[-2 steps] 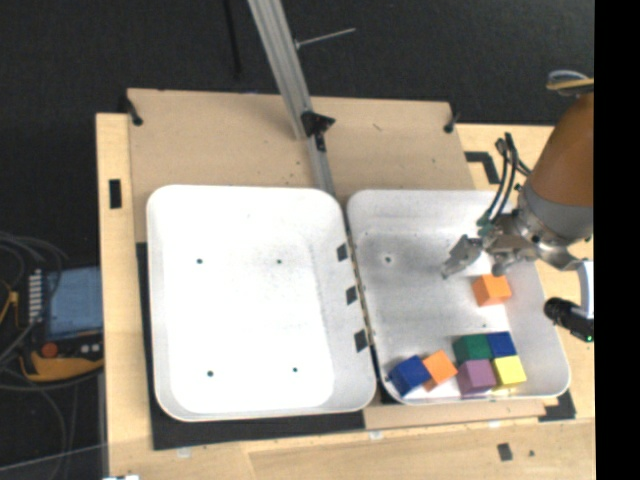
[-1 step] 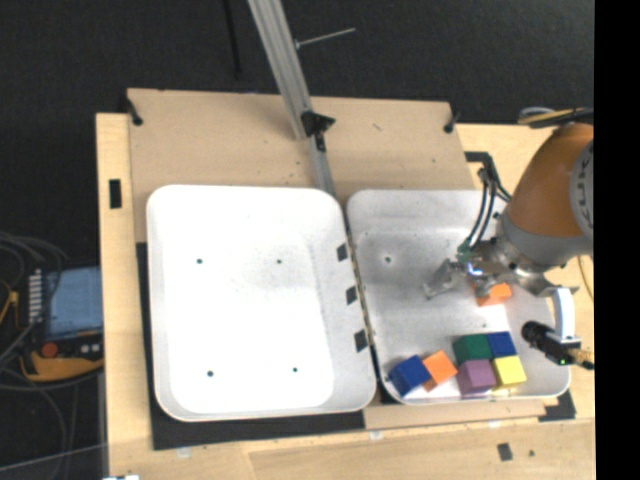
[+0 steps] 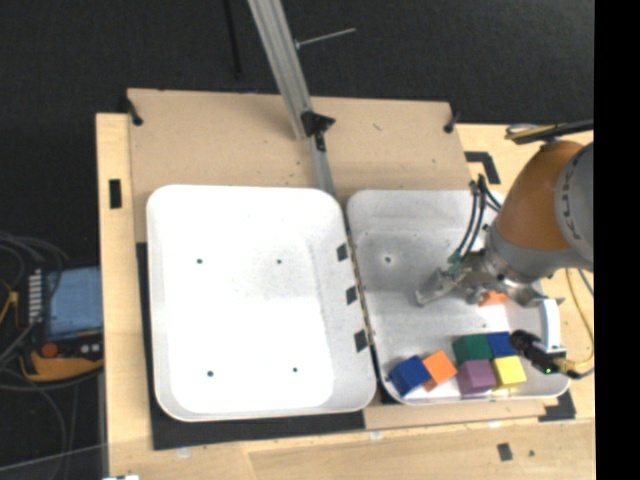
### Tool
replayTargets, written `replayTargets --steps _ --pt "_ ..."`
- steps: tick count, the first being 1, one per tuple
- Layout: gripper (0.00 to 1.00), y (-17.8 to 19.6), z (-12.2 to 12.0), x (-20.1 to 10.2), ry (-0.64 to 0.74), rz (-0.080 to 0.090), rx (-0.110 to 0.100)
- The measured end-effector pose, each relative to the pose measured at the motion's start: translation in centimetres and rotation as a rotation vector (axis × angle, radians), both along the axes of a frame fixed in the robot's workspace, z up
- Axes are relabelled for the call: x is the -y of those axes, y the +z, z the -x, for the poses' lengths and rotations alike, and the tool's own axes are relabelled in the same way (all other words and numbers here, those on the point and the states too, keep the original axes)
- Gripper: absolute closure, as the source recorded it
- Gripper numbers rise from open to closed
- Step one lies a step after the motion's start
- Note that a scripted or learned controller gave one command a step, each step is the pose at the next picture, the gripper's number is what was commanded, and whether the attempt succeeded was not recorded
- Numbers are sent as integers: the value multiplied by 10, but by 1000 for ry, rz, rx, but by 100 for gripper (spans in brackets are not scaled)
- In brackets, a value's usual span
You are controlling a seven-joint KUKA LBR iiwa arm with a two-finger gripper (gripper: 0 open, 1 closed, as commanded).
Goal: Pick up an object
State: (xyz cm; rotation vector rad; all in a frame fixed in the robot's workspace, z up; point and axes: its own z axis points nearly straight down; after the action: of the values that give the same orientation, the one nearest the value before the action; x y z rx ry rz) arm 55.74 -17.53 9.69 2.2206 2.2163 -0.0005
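Over the right bin (image 3: 400, 218) the gripper (image 3: 440, 286) hangs low above bare floor; whether it is open I cannot tell. Along the near wall sit blue (image 3: 408, 374), orange (image 3: 439, 367), green (image 3: 472, 349), purple (image 3: 477, 375) and yellow (image 3: 510, 370) blocks. No writing is legible.

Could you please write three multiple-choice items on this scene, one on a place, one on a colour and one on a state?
1. Where do the blocks lie?
A. left bin
B. right bin, near edge
C. on the bench

2. What colour is the block beside the blue block?
A. orange
B. white
C. black

3. Where is the tool?
A. over the left bin
B. over the right bin
C. off the bench

Answers:
1 B: the blocks cluster along the right bin's near edge.
2 A: the orange block touches the blue block.
3 B: the tool hangs over the right bin's floor.
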Motion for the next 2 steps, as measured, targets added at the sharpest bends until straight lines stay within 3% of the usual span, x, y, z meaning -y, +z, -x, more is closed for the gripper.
replayTargets --steps 1,2 --pt "100 13 -1 1 -7 0 6" --pt "100 62 -11 8 2 -1 4"
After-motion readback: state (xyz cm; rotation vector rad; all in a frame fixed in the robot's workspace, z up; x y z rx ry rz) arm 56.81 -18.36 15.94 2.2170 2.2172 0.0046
